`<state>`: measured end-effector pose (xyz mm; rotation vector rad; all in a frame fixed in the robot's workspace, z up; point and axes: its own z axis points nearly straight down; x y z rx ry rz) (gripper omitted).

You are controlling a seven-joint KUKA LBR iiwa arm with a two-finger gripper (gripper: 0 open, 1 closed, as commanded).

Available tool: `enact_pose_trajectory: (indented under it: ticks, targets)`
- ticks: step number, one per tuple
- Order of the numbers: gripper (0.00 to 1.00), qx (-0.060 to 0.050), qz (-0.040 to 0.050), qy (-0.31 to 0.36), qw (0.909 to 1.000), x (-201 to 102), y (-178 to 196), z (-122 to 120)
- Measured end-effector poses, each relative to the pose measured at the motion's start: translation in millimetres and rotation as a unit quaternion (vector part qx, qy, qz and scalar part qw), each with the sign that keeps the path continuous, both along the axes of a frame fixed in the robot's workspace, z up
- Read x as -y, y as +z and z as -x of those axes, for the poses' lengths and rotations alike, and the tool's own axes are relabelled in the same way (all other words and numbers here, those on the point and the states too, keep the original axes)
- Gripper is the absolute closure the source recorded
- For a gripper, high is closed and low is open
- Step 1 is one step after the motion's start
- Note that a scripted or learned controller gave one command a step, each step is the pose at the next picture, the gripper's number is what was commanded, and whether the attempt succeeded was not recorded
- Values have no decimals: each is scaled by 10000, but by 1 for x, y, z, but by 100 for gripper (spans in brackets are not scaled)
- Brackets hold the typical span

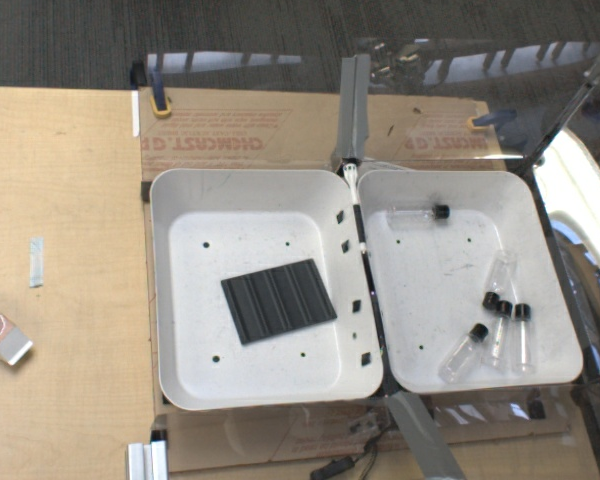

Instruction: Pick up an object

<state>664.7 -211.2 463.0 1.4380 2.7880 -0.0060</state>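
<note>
A dark ribbed rectangular pad [278, 300] lies flat and slightly tilted in the left white bin [180, 268]. In the right white bin [420, 368], several clear tubes with black caps lie near the lower right corner, among them one [463, 349] pointing down-left, one [521, 337] upright in the picture and one [501, 268] higher up. Another clear tube with a black cap [420, 212] lies alone near that bin's far edge.
The bins sit side by side on a cardboard sheet [220, 128]. A grey bar [353, 108] runs back from the seam between them. On the wooden bench at left lie a small grey strip [36, 262] and a red-and-white item [0, 333].
</note>
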Motion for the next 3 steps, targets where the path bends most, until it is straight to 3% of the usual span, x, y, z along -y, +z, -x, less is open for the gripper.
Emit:
enact_pose_trajectory:
  ticks: [1, 2, 3]
  targets:
    - [0, -1, -1, 0, 10000, 0, 0, 0]
    - [100, -5, 5, 15, 10000, -1, 6, -2]
    - [0, -6, 3, 15, 10000, -1, 6, -2]
